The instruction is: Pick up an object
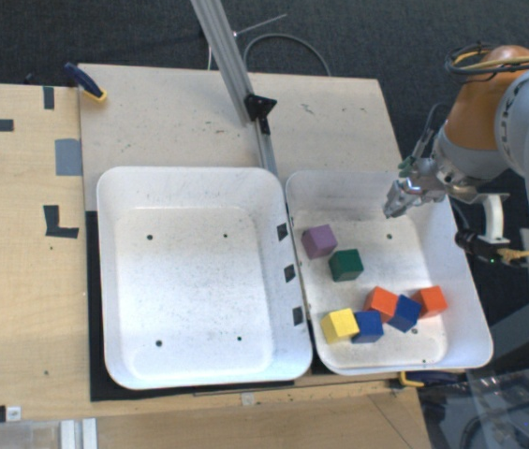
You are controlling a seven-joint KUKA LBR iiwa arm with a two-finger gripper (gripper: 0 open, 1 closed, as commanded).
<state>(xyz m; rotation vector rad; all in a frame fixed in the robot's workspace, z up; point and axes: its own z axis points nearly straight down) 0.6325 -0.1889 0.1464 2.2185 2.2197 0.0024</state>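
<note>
Purple block [318, 240], green block [346, 265], yellow block [341, 324], white bins [119, 195]

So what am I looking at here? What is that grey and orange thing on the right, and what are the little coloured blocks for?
That is a robot arm, seen from one camera fixed above the bench, looking down at a slant. At its tip is a gripper, a two-finger claw, hanging over the far part of the right bin. Nothing can be seen between its fingers. In that bin lie small blocks for it to pick up: a purple block, a green block, a yellow block, two blue blocks and two orange blocks. Beside it sits the left bin.
</note>
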